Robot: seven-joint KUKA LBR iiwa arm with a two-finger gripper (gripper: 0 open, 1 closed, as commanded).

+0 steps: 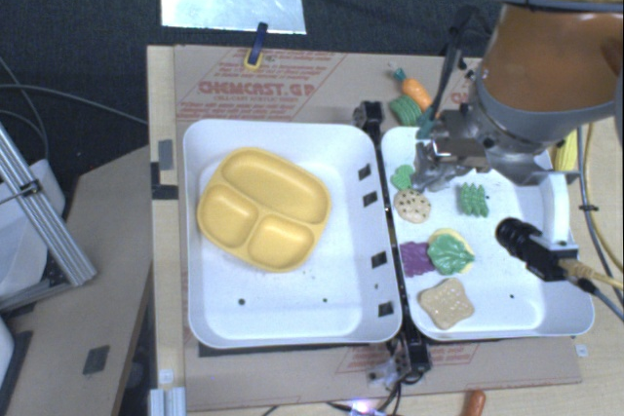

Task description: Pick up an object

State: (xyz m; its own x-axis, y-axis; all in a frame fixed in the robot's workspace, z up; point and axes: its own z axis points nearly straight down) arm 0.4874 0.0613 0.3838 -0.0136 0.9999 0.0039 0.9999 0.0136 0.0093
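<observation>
1. Two white bins: the left bin (224, 297) carries a yellow divided plate (263, 208).
2. In the right bin (522, 302) lie a toy cookie (412, 206), toast (447, 302) and grapes (416, 257).
3. Our end effector (431, 175) hangs beside the cookie; apart or together, we cannot tell.

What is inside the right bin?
A cookie, toast, purple grapes, a green leaf on a yellow slice, a green sprig and a green pod. The arm covers the bin's far end, hiding anything there.

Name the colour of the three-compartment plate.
The three-compartment plate is plain yellow, shown best in the camera view.
</observation>
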